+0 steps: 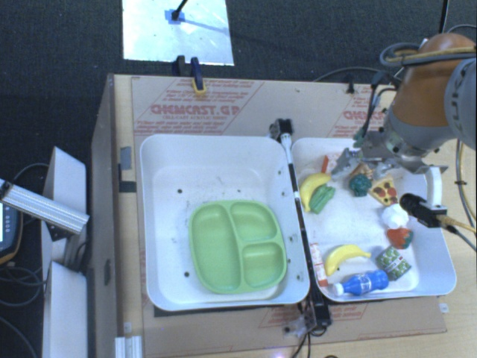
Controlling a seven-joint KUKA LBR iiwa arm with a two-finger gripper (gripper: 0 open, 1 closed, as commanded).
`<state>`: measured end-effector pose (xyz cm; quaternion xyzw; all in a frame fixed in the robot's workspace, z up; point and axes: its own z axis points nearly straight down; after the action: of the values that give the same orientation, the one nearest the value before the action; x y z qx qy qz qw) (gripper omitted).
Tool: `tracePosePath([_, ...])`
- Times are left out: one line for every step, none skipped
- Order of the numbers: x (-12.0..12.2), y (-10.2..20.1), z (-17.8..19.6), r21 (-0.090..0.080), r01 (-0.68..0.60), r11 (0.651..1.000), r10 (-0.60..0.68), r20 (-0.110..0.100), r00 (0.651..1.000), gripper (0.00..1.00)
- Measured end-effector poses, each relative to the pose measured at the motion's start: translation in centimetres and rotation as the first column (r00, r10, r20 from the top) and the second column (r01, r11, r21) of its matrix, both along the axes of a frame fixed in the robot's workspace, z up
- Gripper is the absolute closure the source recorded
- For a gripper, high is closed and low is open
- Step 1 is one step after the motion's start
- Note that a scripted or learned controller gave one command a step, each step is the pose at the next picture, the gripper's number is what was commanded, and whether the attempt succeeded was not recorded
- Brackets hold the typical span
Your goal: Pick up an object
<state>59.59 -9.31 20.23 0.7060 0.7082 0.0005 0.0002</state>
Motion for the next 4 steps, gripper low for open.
tracePosePath([2.2,-3.2,-10.0,-0.001,0.0,1.0,0.0,0.003,1.0,0.0])
tracePosePath([6.9,-0.8,-11.7,-0.01,0.002,1.0,-0.002,-0.019,1.0,0.0])
tracePosePath([4.0,-7.0,-4.0,-0.004,0.002,1.0,-0.001,0.004,1.0,0.0])
tracePosePath([-1.6,-11.4,-9.7,-0.002,0.003,1.0,-0.003,-0.002,1.0,0.0])
